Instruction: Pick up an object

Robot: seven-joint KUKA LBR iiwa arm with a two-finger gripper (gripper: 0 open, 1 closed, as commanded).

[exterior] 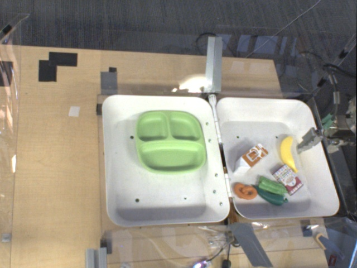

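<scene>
**Tool at the right bin's far edge, objects bunched near the front**

The tool (308, 140) sits at the right rim of the right bin (262, 108), just beside the banana (287, 152). Whether it is open or closed cannot be told from this view, and nothing is seen in its hold.

The right bin has bare floor across its back half and along its left wall. Its contents crowd the front and right. The banana lies near the right wall, lengthwise toward the front. A small white and brown carton (254, 156) lies toward the middle, apart from the banana. A red and white packet (288, 178) lies in front of the banana, touching or nearly touching the green pepper (271, 190) to its left. An orange round piece (244, 191) sits at the front left, just beside the pepper.

The left bin (120, 155) holds a green divided plate (169, 140), set near its middle, with open white floor all around it, widest along the front.

Both bins rest side by side on the desk (56, 161), their inner rims touching.
</scene>
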